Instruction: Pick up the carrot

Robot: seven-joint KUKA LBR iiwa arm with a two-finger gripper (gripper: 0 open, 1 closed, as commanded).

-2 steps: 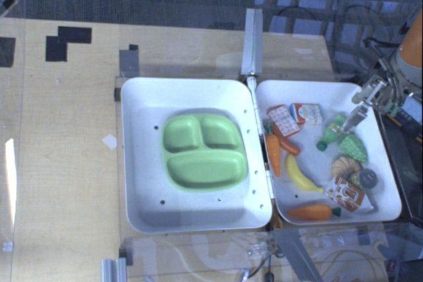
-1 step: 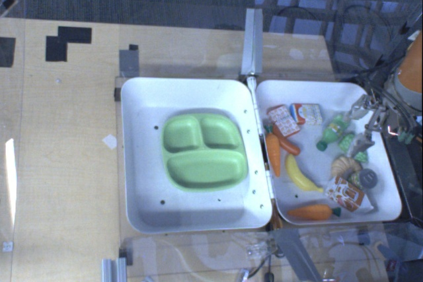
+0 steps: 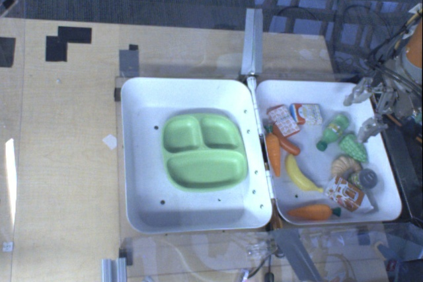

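Pale wood (image 3: 66,162) is being shown as the bench surface, with dark carpet behind it and two shallow white bins being borne side by side. A green divided tray (image 3: 205,150) is being held in the left bin (image 3: 139,142). The right bin (image 3: 390,198) is being taken as the landmark for the rest. Along its left wall, the carrot (image 3: 273,153) is being seen lying lengthwise, orange, just beside a red sausage-like piece (image 3: 286,144). A second orange carrot-like piece (image 3: 310,212) is being seen at the bin's near edge. Toward the bin's middle a banana (image 3: 299,173) is being shown, with a green bottle (image 3: 332,131) beyond it and small printed cartons (image 3: 294,117) at the far left corner. Over the bin's far right corner the gripper (image 3: 365,110) is being held, well apart from the carrot, its two metal fingers (image 3: 357,92) being kept spread with nothing between them.
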